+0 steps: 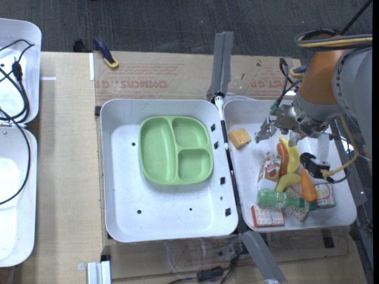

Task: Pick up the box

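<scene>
The box [267, 216] lies at the right bin's [249, 108] near edge, hemmed by a green bottle [278, 199], banana [288, 181] and carrot [308, 185]; the bin's far-left floor around the cracker [240, 138] lies open.

The desk [65, 158] is pale wood, and two shallow white bins sit on it side by side, their inner rims touching. Taking the left bin [118, 212] as landmark: the right bin [342, 215] lies just beside it on its right. Behind the left bin a flat sheet of brown cardboard [154, 78] with red lettering lies on the desk — a small blue and yellow clamp [105, 53] rests at that sheet's far left corner. A strip of white tape [48, 78] lies left of the cardboard.
</scene>
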`<control>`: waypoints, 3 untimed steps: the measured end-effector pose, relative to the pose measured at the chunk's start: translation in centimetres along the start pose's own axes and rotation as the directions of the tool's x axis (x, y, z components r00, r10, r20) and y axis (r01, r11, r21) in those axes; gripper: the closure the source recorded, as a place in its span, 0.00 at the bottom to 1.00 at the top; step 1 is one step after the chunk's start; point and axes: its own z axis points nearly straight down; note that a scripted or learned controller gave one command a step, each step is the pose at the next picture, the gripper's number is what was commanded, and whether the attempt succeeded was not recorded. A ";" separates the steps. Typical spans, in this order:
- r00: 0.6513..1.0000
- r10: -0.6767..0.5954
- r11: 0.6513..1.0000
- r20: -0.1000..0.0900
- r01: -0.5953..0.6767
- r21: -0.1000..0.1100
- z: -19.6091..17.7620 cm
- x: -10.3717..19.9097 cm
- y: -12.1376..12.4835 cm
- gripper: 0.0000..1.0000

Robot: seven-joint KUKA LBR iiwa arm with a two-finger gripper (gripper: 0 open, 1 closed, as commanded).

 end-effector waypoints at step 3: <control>0.993 0.122 0.993 0.002 -0.122 -0.002 -14.2 0.8 -4.6 1.00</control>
